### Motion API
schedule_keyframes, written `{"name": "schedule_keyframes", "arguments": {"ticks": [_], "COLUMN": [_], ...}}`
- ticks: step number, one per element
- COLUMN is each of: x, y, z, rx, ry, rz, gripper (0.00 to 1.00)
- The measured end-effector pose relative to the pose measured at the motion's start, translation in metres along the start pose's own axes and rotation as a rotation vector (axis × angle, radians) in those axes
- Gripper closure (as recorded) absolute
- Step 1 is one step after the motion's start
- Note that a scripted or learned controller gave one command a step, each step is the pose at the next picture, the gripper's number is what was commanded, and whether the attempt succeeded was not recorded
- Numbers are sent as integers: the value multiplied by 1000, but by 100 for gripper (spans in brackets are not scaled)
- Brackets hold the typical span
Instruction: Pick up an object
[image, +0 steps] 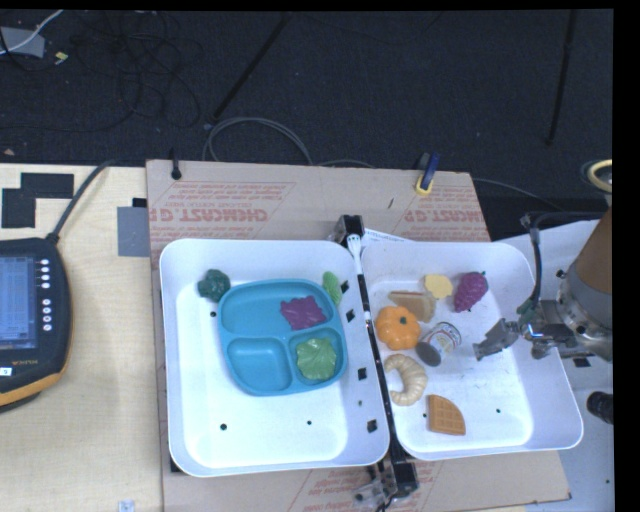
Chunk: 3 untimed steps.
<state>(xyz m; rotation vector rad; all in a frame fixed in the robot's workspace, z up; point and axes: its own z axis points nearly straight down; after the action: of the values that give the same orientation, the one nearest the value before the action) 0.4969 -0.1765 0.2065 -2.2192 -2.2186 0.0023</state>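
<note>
End effector (497, 338) hangs over the right white plastic bin (548, 425), near its right edge, fingers apart, gripping nothing. Closest to it lies a small silver metal can (438, 342); an orange toy pumpkin (397, 327) sits by the bin's left wall.

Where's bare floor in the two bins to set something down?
Left bin: an open strip along the near wall, below the blue tray. Right bin: bare floor between the orange wedge and the gripper. Crowded: right bin's far-left, around the pumpkin, croissant and purple grapes.
</note>
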Motion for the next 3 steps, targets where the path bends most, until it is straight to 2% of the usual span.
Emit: {"name": "schedule_keyframes", "arguments": {"ticks": [1, 2, 3], "x": [-22, -13, -14], "y": [54, 150, 143], "z": [124, 117, 110], "rx": [-4, -2, 18], "ry": [-4, -3, 2], "rz": [-3, -4, -3], "gripper": [0, 0, 100]}}
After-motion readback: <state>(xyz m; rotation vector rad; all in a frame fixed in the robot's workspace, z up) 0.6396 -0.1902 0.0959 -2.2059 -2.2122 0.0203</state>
